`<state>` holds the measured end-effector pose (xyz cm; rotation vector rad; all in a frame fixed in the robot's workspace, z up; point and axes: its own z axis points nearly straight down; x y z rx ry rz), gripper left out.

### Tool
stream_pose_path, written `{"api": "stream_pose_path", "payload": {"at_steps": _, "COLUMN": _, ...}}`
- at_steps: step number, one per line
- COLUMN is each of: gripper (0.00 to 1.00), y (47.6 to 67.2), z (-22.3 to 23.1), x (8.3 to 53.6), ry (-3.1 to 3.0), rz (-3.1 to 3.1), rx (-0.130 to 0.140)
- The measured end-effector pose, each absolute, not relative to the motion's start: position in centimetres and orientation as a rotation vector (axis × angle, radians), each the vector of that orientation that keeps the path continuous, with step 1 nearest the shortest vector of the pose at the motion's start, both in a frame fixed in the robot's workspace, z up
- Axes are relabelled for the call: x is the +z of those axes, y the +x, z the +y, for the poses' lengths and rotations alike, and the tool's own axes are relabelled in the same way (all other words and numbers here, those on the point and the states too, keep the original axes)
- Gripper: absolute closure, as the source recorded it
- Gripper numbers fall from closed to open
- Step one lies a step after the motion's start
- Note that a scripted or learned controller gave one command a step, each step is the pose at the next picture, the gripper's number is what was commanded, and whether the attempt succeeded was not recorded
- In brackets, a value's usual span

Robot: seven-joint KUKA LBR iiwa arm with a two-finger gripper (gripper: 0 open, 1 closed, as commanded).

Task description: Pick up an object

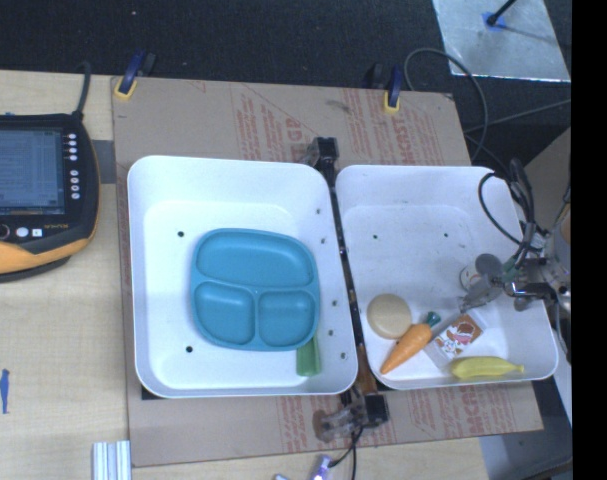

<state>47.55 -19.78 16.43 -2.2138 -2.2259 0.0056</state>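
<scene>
Cardboard (283,118) under both bins bears red print, too faint to read.

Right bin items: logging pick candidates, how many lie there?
4: a beige round piece, carrot, small packet and banana, all near its front; the gripper may hide more.
</scene>
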Motion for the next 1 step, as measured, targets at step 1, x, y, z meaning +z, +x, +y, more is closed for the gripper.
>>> {"api": "stream_pose_path", "payload": {"at_steps": 1, "gripper": 0.00, "y": 54.95, "z": -18.98, "x": 11.46, "ry": -2.212, "rz": -2.228, "rx": 0.006}}
